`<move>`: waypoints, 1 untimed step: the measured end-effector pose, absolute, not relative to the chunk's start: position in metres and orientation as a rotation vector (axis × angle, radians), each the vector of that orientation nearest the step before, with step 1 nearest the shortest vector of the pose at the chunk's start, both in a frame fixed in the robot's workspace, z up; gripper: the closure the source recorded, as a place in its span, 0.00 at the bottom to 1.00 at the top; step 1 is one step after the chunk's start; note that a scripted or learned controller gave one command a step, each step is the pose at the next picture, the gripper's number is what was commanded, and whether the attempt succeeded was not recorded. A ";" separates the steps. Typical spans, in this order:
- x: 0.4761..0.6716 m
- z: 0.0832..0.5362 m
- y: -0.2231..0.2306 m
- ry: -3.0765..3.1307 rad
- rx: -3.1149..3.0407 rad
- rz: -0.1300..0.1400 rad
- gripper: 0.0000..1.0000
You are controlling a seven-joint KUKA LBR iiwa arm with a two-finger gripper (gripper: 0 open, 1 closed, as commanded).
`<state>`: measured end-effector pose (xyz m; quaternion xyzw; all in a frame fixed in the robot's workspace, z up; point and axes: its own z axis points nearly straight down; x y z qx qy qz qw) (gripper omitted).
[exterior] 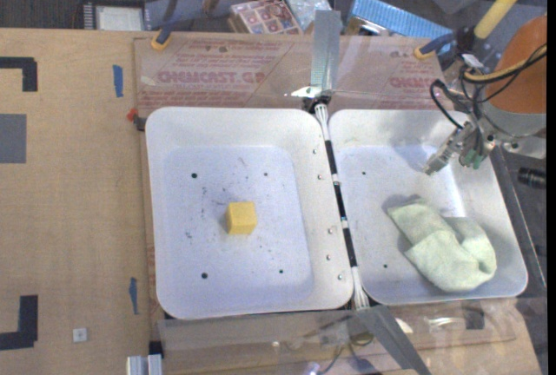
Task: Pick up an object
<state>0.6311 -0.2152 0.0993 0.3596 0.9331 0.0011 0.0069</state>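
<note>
Arm at the right edge, two candidate objects lying in the bins.

I see the table [69, 191] carrying the left bin [165, 134] and right bin [365, 134] side by side. The arm [521, 78] sits at upper right, the gripper [452, 152] over the right bin's upper part; I cannot tell how its jaws stand. A pale green cloth [443, 247] lies lower right; a yellow cube [242, 218] lies mid left bin.

wooden bench [69, 217], two white bins [165, 217]
</note>
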 end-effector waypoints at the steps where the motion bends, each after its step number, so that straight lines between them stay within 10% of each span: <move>1: 0.659 0.234 -0.188 3.111 0.376 0.000 1.00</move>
